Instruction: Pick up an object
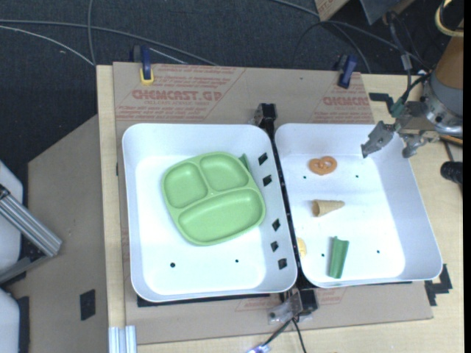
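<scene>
Hovering gripper above right bin's far corner.

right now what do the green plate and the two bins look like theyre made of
Green plate: likely moulded plastic, matte pale green, with three smooth compartments and rounded edges.
Left bin and right bin: probably thin formed plastic, white and slightly glossy, with soft rounded corners and a faint sheen on the walls. Metal can't be ruled out from here.

A: What is cut off or hidden?

B: The arm runs off the right edge. A yellow bit sits half hidden by the bin wall.

A: And the hand?

B: Too small and blurred to judge its grip.
</scene>
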Action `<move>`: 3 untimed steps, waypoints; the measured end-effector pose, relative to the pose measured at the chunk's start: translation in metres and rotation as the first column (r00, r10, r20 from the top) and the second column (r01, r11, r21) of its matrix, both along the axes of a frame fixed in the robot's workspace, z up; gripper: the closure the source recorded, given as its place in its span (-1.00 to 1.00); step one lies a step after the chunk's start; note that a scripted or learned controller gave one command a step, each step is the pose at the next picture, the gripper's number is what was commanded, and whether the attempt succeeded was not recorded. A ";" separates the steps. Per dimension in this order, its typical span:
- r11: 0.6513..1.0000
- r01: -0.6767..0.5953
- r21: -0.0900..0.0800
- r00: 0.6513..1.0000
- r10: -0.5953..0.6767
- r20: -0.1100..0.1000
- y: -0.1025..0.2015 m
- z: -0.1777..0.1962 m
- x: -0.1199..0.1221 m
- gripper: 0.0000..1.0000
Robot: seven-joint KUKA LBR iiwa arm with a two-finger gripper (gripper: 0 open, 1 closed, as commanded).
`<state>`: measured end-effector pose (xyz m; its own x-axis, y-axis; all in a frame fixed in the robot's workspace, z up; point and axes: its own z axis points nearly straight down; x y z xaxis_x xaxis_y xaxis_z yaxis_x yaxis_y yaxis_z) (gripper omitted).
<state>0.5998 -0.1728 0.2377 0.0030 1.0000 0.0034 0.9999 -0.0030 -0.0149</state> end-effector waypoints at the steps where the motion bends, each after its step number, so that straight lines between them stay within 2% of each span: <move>1: 1.000 -0.003 -0.003 1.000 0.003 0.014 0.000 0.008 0.003 -1.00; 2: 1.000 -0.003 -0.001 1.000 0.003 0.008 0.011 -0.047 -0.001 -1.00; 3: 1.000 -0.004 -0.002 1.000 0.004 0.009 0.009 -0.098 0.008 -1.00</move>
